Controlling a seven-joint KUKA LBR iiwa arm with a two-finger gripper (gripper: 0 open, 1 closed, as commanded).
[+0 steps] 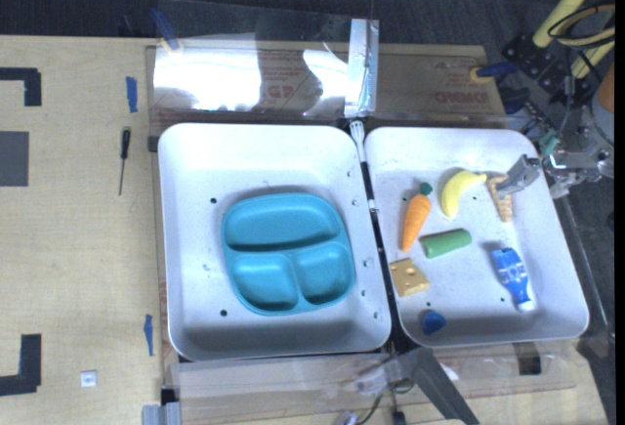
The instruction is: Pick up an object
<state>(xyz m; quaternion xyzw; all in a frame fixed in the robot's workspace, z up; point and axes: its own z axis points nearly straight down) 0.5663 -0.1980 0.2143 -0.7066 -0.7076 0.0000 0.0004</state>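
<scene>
Blue tray in left bin

White bins hold a turquoise tray. Orange carrot (green top), yellow banana, green block, blue tube.

Divided tray in left bin; toys in right bin.

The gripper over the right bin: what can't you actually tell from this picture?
- Gripper, camera view: too small and blurred to tell whether its fingers are open or shut, or whether it touches the tan item beside it.
- Tan item: partly covered by the gripper; its kind is unclear.
- Arm: cut off by the right edge.
- Small blue object at the right bin's front: too small to identify.
</scene>
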